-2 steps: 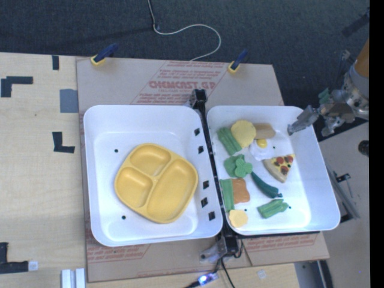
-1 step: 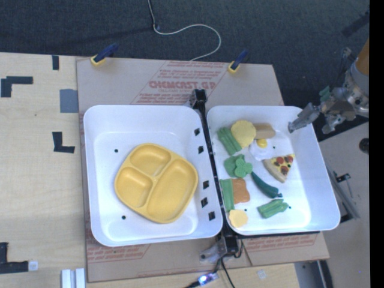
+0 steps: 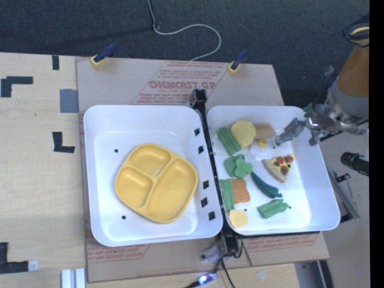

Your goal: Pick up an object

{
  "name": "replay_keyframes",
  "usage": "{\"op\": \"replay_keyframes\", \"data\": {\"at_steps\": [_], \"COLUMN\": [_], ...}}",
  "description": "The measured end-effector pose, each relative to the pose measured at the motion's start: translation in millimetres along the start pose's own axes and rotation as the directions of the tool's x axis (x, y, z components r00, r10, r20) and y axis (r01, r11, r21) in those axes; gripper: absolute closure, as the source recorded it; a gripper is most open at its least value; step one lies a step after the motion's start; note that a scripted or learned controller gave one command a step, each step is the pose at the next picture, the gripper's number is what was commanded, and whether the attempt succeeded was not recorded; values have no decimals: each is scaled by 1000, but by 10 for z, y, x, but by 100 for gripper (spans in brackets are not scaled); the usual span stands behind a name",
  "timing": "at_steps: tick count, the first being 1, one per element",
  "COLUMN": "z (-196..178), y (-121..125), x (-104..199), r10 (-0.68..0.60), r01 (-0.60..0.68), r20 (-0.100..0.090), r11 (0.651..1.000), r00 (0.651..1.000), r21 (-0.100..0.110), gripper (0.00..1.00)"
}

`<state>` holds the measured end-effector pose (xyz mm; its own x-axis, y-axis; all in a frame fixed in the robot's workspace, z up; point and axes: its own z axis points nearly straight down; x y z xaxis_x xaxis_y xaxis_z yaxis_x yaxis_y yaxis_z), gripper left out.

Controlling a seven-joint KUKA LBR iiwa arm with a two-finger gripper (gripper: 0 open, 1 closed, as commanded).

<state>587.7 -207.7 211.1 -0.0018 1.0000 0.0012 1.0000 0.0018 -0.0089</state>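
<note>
My gripper (image 3: 302, 135) hangs over the right bin's (image 3: 318, 188) upper right part, open, with nothing between its fingers (image 3: 288, 131). Toy food lies in that bin: a pizza slice (image 3: 280, 167) just below the gripper, a yellow round piece (image 3: 243, 131) and a tan piece (image 3: 264, 129) to its left. Further left are a ribbed green piece (image 3: 228, 140) and a broccoli (image 3: 239, 167). Lower down lie a dark green cucumber (image 3: 265, 185), a green pod (image 3: 273, 209), an orange slab (image 3: 240, 191) and a yellow disc (image 3: 238, 219).
The left bin (image 3: 99, 161) holds a yellow divided plate (image 3: 157, 182). A black divider (image 3: 207, 155) with clips runs between the bins. A white cable (image 3: 186, 29) loops on the dark floor behind the cardboard base.
</note>
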Motion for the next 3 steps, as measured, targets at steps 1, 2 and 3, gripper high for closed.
{"op": "replay_keyframes", "data": {"at_steps": [1,2,3], "z": [477,941,1273], "y": [-24,-58,-50], "x": [67,54,42], "r10": [-1,0,0], "r01": [1,0,0], "r20": [0,0,6], "r11": [1000,1000,1000], "r00": [1000,1000,1000], "r21": [0,0,-8], "gripper": [0,0,0]}}
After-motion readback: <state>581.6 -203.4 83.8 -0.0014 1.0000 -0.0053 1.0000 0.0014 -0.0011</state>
